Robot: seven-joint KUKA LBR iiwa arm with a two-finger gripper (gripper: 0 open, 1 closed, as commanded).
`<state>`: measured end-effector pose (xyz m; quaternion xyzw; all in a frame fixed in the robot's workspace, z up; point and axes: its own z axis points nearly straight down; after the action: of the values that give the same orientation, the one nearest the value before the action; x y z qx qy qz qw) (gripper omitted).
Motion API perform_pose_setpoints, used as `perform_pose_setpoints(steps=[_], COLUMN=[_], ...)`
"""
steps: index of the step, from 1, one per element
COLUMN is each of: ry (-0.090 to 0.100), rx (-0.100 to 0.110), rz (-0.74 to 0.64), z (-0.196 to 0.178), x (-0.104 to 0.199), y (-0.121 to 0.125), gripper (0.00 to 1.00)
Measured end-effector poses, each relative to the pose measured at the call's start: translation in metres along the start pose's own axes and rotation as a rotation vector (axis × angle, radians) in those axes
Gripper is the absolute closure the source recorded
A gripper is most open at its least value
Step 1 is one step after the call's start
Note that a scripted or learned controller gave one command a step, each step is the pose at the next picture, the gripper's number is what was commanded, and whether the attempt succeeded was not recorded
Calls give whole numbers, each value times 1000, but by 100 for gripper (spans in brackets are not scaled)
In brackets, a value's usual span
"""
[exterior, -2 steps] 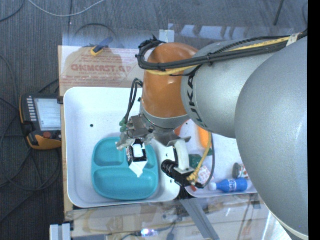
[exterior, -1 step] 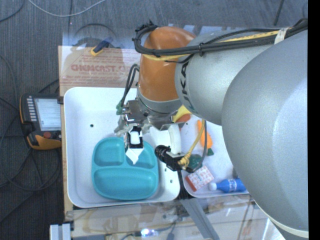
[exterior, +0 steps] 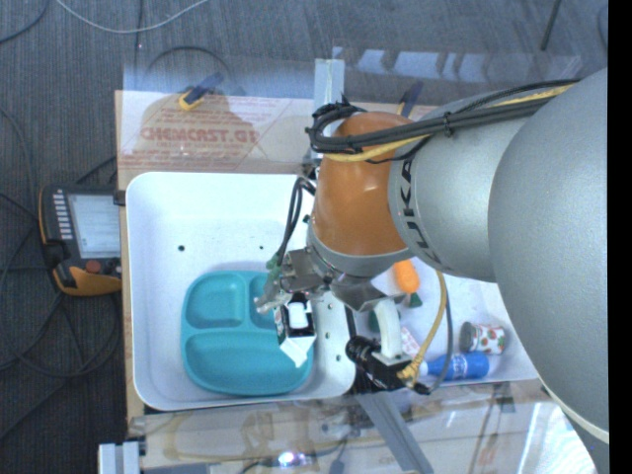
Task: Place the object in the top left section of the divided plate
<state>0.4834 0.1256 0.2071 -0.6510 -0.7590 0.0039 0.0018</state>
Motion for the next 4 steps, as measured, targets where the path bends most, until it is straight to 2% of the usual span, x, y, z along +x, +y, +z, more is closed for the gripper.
perform_pose_setpoints(steps=[1,2,3,4], ry=[0,-3,0,-1], rx=[-1,-5,-1,-2], rz=[-66,-126,-108,-92], z=[-1,-123,-28,-12], x=[41,16,50,11], y=[46,12,8,75], gripper=[100,100,100,100])
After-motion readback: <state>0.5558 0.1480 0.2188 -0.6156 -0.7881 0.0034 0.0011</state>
